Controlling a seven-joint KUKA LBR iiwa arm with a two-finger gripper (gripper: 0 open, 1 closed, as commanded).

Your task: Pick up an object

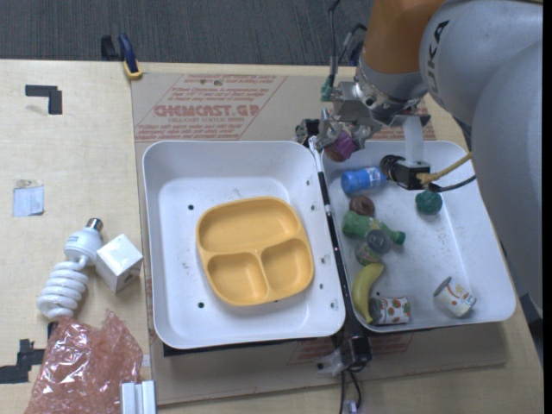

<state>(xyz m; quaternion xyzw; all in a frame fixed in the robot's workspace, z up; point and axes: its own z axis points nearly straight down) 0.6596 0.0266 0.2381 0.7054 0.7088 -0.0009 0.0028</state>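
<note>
The grey arm with an orange band [405,15] is reached in from the right and bent down over the far edge of the right-hand shallow white bin [483,231], close to the divide between the two bins. Its two-finger gripper [343,141] is pointed downward, and a small purple rounded object [342,147] is seen between the fingers, raised above the bin's far left corner; the fingers are closed against it as far as can be made out.

Two bins are counted. In the left-hand shallow white bin [172,188] one yellow plastic tray with three compartments [256,251] is laid flat near the middle.

In the right-hand bin eight loose things are counted: one blue plastic bottle [362,179] lying on its side, one small brown lump [363,205], one dark green ball [429,202], one green toy figure [366,228], one grey-blue round piece [374,243] just beside it, one yellow banana [366,288], one small patterned can [391,310] touching the banana's near end, and one tipped white cup [454,297] near the right wall. A black fitting on a yellow cable [405,172] is hung near the far side.

On the wooden bench [69,179] left of the bins, one white spiral light bulb [69,274], one white cube [119,261] and one crumpled reddish plastic bag [82,369] are seen.
</note>
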